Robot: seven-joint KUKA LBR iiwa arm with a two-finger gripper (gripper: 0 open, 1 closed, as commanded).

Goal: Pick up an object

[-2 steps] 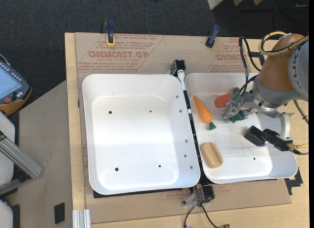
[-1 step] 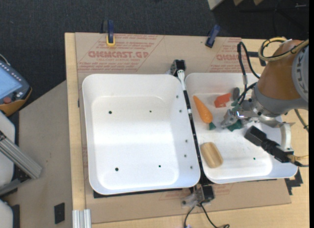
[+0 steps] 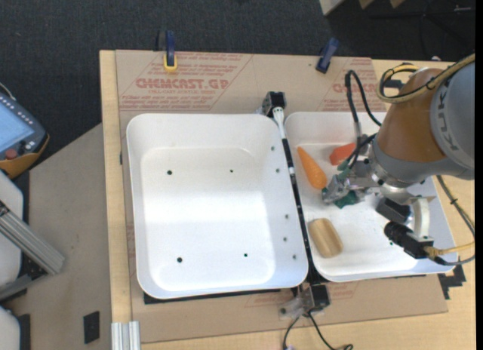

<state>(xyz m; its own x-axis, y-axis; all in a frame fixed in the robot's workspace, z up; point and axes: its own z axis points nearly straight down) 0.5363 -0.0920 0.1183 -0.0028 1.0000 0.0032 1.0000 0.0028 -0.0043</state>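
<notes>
My claw sits low in the right bin beside the carrot; open or closed, I cannot tell

Glossy white plastic bins, matt brown cardboard sheet

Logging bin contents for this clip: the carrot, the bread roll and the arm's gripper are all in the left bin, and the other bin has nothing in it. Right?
Wrong bin. The camera view shows the carrot, the bread roll and the gripper all in the right bin; it is the left bin that has nothing in it.
</notes>
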